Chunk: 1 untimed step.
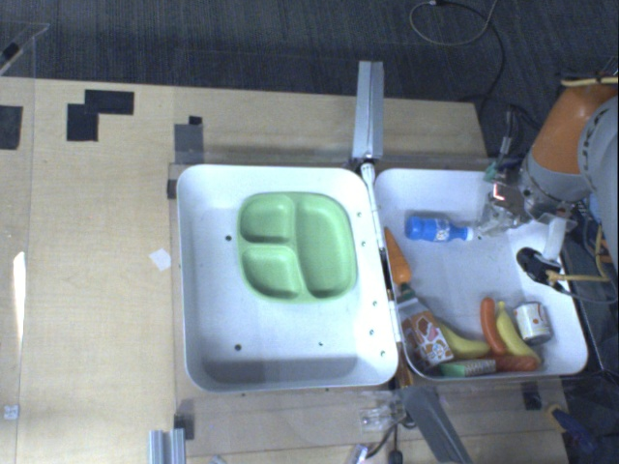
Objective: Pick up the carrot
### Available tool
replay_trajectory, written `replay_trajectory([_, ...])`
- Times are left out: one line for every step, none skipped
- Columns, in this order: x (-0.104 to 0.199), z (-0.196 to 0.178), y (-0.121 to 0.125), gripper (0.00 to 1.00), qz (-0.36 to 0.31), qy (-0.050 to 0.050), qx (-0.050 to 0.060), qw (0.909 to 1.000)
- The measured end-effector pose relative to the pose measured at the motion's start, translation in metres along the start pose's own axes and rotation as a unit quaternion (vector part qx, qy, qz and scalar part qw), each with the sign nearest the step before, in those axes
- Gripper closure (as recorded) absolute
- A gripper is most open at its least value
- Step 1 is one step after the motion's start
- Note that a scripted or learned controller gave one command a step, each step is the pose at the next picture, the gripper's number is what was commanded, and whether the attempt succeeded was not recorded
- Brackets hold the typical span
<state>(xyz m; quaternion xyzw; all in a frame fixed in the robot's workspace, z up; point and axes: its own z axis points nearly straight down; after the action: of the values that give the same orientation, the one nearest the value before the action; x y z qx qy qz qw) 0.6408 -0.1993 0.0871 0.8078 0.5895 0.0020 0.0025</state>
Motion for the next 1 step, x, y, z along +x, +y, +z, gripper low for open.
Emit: replay_trajectory([0.0158, 0.0013, 0.0274, 1.0, 0.155, 0.0, 0.001, 0.9878])
